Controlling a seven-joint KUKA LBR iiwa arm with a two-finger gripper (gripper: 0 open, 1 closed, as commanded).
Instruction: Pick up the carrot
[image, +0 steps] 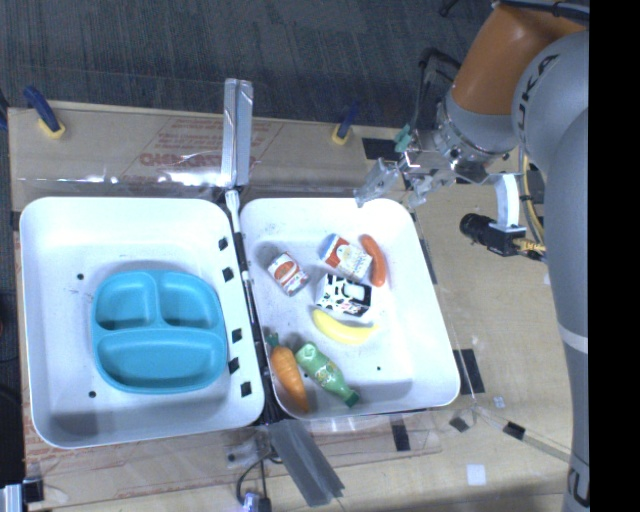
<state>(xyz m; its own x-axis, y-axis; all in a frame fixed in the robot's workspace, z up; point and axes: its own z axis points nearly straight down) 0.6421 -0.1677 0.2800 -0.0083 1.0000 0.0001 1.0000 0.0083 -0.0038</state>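
blue tray (158, 333), banana (343, 327), green bottle (324, 373), sausage (374, 258)

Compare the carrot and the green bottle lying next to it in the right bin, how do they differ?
The carrot is orange with a green top; the green bottle is green all over. The carrot lies nearer the bin's left wall, the bottle on its right. The carrot's leafy end points up-left, while the bottle slants down-right. Both lie flat, side by side, in the right bin's front corner.

Glossy smooth white plastic bins (60, 420), matt blue plastic tray (158, 332), glossy orange carrot (290, 371).
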